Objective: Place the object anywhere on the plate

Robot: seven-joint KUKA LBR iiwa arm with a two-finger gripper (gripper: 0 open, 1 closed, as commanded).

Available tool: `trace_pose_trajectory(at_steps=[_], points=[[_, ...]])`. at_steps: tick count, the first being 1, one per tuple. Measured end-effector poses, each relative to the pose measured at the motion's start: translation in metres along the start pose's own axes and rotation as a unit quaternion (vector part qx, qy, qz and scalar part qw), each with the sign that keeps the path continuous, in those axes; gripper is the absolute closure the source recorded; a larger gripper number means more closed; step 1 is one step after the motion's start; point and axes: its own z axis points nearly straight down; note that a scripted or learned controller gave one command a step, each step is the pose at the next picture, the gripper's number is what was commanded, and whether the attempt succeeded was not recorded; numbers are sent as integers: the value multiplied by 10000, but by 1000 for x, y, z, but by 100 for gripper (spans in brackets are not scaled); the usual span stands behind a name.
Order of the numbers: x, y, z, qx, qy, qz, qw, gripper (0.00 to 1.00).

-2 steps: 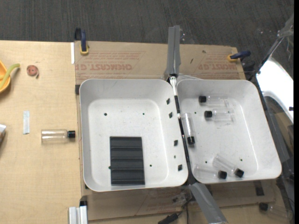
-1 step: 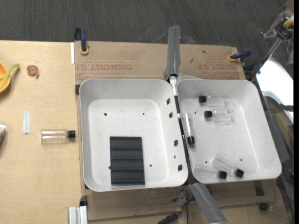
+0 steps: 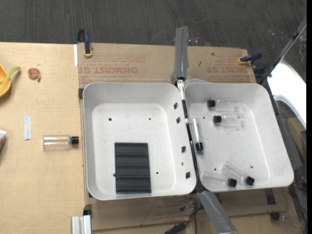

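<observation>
Clear vials [image 3: 233, 172] are lying right of the ribbed plate [image 3: 131, 167], in the other bin, awaiting pickup; gripper state: can't tell.

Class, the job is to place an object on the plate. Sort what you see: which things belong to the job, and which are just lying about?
Belonging to the job:
- black ridged plate in the left bin
- clear black-capped vials in the right bin

Lying about:
- vial on the bench
- blue clamps
- small red disc
</observation>
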Motion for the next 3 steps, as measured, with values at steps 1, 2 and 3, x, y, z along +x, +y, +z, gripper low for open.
trace_pose_trajectory(at_steps=[1,2,3], points=[[-59,-36,0,7,-3,243,9997,0],[57,-66,20,7,-4,1118,9937,0],[-8,-5,1,6,-4,1465,9892,0]])
